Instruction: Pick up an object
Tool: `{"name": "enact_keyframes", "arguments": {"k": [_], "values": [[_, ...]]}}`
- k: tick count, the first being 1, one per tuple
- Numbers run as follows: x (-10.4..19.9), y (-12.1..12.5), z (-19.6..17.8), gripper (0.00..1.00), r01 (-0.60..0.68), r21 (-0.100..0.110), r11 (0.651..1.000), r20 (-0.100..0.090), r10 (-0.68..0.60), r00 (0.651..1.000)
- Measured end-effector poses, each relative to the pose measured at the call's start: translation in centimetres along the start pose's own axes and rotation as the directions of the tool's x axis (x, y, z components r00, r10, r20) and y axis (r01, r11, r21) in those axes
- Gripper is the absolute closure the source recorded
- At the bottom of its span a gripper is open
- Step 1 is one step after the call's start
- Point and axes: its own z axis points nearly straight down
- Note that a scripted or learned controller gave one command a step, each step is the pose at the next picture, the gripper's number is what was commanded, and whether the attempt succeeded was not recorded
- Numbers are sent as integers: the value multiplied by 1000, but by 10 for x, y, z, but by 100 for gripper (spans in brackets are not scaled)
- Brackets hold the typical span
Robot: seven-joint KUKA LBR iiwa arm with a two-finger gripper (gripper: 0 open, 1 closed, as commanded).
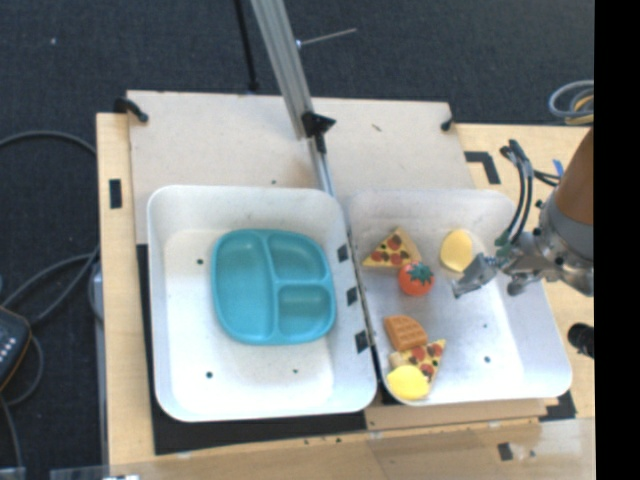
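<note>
The hand hangs over the right bin, fingers slightly apart, gripping nothing. A yellow toy lies just beside it at ten o'clock, apart from it; a tomato sits at nine o'clock.

No writing, label, brand or number can be read anywhere here. The bins, the blue tray and the toy food carry no print I can make out, and the black marks on the bench are plain tape corners, not signs.
</note>
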Motion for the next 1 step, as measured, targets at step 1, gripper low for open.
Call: {"name": "enact_keyframes", "arguments": {"k": [1], "values": [[6, -1, 61, 0, 1, 3, 1000, -1, -1, 1000]]}}
